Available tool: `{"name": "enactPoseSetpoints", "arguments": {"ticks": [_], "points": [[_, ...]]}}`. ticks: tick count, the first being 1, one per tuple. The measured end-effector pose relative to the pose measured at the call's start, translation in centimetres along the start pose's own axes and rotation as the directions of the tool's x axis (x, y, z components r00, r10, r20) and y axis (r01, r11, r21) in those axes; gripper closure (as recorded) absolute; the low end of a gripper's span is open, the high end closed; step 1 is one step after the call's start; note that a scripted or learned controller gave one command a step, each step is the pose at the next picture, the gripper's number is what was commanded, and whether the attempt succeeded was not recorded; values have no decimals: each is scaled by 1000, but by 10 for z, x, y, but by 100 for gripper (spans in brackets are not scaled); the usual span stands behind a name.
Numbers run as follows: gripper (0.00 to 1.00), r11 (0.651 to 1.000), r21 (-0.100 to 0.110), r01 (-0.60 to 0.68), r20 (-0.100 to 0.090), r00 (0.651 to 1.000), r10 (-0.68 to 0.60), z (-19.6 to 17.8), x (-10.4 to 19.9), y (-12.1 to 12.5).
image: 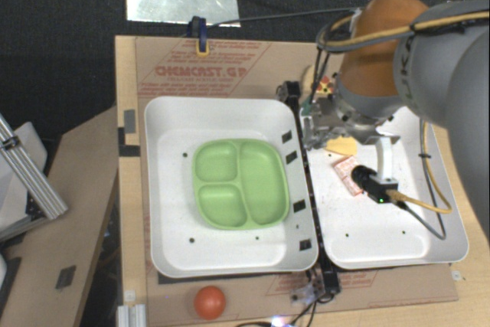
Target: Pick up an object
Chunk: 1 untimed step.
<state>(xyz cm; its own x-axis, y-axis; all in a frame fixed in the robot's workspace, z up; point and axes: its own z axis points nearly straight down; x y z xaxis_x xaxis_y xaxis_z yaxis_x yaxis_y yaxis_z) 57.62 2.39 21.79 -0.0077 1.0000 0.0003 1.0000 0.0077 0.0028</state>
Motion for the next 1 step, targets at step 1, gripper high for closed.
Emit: {"name": "enactPoseSetpoints", "arguments": {"ticks": [1], "points": [[100,1000,0,0,-1,1000,0,0,41,12]]}}
